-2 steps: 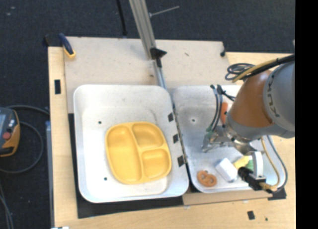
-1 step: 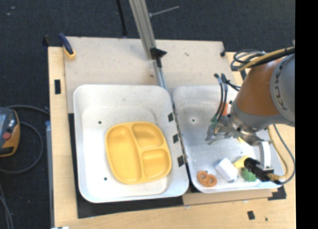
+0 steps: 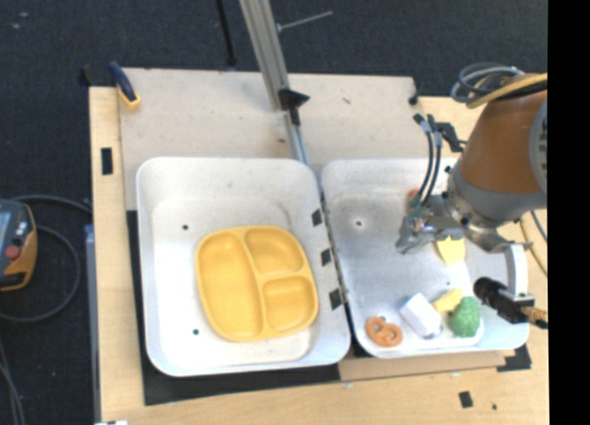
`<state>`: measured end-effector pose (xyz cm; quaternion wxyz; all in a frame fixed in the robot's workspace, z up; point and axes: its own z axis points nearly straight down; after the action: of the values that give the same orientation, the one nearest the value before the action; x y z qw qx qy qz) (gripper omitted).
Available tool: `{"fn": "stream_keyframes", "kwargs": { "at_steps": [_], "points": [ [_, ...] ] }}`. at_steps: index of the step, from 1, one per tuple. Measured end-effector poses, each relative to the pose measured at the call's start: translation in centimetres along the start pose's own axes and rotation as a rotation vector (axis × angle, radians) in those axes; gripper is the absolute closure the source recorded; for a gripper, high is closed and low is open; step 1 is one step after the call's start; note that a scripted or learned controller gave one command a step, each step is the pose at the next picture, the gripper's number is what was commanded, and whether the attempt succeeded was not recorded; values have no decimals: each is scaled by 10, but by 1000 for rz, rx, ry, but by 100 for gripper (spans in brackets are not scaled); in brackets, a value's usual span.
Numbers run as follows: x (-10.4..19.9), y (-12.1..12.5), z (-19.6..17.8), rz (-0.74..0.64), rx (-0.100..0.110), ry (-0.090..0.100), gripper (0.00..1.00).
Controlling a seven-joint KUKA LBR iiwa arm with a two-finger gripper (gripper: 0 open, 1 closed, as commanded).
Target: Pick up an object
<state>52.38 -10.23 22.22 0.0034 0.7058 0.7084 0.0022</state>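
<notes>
Nearest me, an orange pretzel (image 3: 383, 331), white block (image 3: 419, 314) and green toy (image 3: 466, 317) crowd the right bin's (image 3: 369, 202) low front edge; the gripper (image 3: 417, 230) hovers behind them, grip hidden.

Arm body covering the right bin's far side

I can't read the gripper (image 3: 417, 232) from here: its fingers blur into wiring and shadow. The arm (image 3: 502, 151) runs off the right edge and hides part of the right bin (image 3: 369, 202). A yellow block (image 3: 451, 249) peeks from under the wrist, and something reddish (image 3: 413, 198) behind the cables is too small to name.
</notes>
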Motion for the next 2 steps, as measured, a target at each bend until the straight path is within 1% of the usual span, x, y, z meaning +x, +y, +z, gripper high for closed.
{"fn": "stream_keyframes", "kwargs": {
  "at_steps": [1,2],
  "points": [
    [-1,1,19,4,8,0,100],
    [44,28,2,-3,4,2,100]
  ]
}}
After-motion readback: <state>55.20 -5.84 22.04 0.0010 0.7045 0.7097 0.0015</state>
